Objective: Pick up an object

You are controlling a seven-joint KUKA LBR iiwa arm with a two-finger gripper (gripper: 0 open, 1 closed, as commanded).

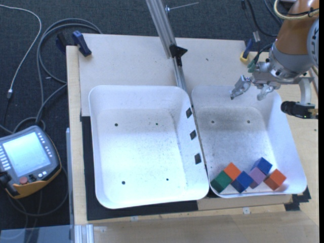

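Note:
Several small blocks sit bunched at the near edge of the right bin (283, 135): a green block (220, 180), an orange block (232, 170), a blue block (243, 180), a purple block (256, 176), another blue block (263, 165) and a red-orange block (275, 178). My gripper (250, 89) hangs over the far edge of the right bin, well away from the blocks. Its two fingers are spread apart with nothing between them.
The left bin (101, 110) lies beside the right one, with a slanted metal rail (161, 24) rising from between them. Blue clamps (81, 42) grip the bench's far corners. A teach pendant (25, 158) and cables lie on the floor to the left.

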